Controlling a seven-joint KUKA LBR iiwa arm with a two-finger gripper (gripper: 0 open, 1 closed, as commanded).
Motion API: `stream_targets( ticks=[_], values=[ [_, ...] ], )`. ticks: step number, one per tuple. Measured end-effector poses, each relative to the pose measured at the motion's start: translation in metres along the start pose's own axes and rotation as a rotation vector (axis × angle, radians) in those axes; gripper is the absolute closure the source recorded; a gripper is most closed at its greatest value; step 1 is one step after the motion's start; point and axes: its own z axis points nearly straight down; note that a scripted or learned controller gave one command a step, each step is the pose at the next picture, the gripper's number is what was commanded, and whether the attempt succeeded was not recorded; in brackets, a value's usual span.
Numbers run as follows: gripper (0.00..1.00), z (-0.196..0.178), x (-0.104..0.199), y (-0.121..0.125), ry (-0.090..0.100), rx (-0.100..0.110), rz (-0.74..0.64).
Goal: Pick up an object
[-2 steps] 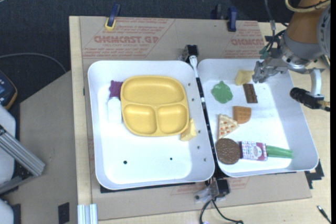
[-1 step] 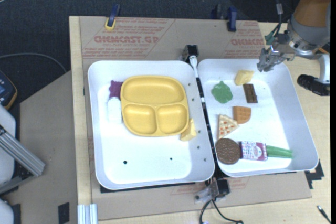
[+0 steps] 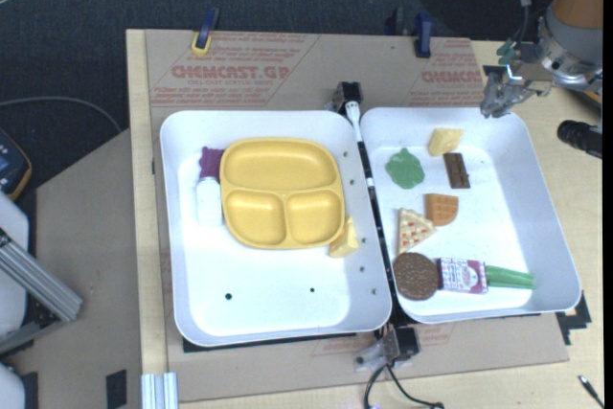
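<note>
My gripper (image 3: 495, 102) hangs over the far rim of the right bin (image 3: 551, 235), near its back right corner, with nothing seen in it. Below and left of it, inside the bin, lie a pale yellow wedge (image 3: 443, 141), a dark brown bar (image 3: 457, 170) and a green leafy piece (image 3: 405, 169). Closer to the front are an orange-brown cracker (image 3: 441, 208), a triangular waffle slice (image 3: 414, 230), a round brown cookie (image 3: 416, 274) and a maroon packet with a green end (image 3: 474, 276).
The left bin (image 3: 278, 306) holds a yellow divided tray (image 3: 283, 192), a purple item (image 3: 209, 161), a white bottle (image 3: 207, 201) and a small yellow piece (image 3: 343, 242). A black clip (image 3: 349, 97) sits between the bins at the back.
</note>
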Motion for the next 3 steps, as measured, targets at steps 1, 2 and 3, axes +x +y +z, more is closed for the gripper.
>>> stream_targets(
  ticks=[1,2,3],
  values=[
    [1.0,0.011,0.043,-0.031,0.005,0.012,-0.002],
    [1.0,-0.002,0.08,-0.062,0.005,0.011,-0.002],
    [1.0,-0.009,0.128,-0.095,0.006,0.011,-0.004]
  ],
)
